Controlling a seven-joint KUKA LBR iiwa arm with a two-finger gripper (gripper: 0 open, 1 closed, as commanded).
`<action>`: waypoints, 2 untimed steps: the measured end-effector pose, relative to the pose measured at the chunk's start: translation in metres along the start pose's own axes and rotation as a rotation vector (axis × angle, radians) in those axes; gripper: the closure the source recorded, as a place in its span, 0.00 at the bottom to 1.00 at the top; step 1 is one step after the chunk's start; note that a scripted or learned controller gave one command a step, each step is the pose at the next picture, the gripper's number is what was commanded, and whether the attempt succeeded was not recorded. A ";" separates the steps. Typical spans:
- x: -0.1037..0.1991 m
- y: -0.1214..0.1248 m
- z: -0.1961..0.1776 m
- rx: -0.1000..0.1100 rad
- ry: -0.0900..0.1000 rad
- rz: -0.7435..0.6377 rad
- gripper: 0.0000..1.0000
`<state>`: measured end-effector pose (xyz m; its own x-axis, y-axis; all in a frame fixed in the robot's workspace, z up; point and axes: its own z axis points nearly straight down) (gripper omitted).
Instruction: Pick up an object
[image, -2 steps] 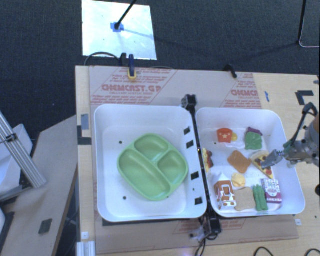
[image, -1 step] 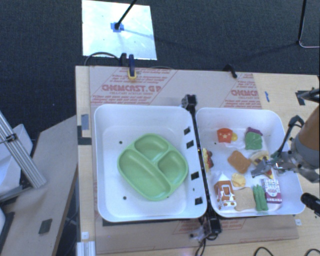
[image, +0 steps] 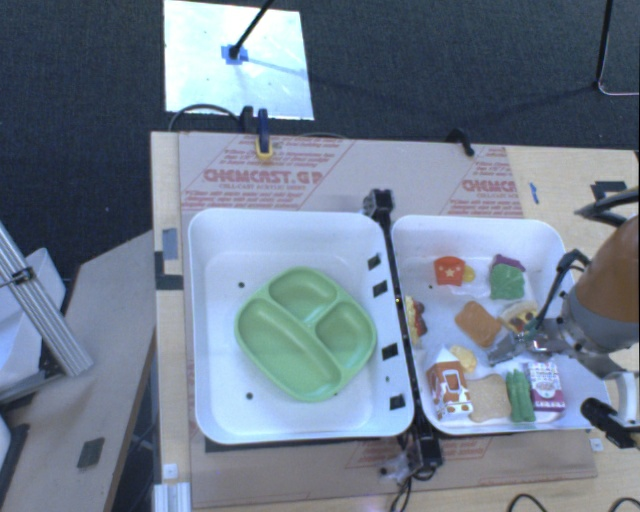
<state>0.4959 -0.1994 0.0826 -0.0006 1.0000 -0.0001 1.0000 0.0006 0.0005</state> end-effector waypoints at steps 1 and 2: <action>0.000 0.001 -0.013 -0.003 -0.001 -0.001 1.00; -0.004 0.006 -0.076 -0.007 -0.003 -0.003 1.00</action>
<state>0.5022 -0.2034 0.1586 -0.0039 1.0000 -0.0030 1.0000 0.0039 0.0075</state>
